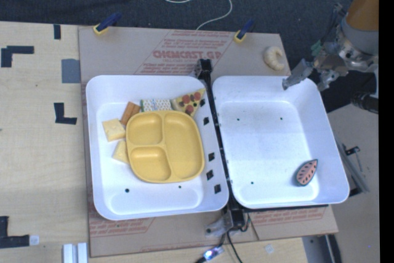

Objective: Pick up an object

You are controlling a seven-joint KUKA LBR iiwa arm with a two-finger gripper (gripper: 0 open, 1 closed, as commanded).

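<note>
Hovering above the far right corner of the right bin (320, 132), the jaws (297, 78) sit at the arm's tip; whether they are wide or narrow I cannot tell, and nothing shows between them. This looks like the approach step. The nearest object, a small pink leaf-shaped toy (306, 172), lies near the bin's near right corner, so the next move calls for travelling toward it and descending. The yellow divided plate (165, 146) rests in the left bin (101, 132).

The right shallow white bin (271, 132) offers wide bare floor; only a small orange-and-grey leaf-shaped object (306, 172) lies near its front right corner. The left shallow white bin (98, 132) is crowded: a yellow divided plastic plate (165, 146) fills its middle, with tan cracker-like pieces (114, 130) along the plate's left side.
</note>
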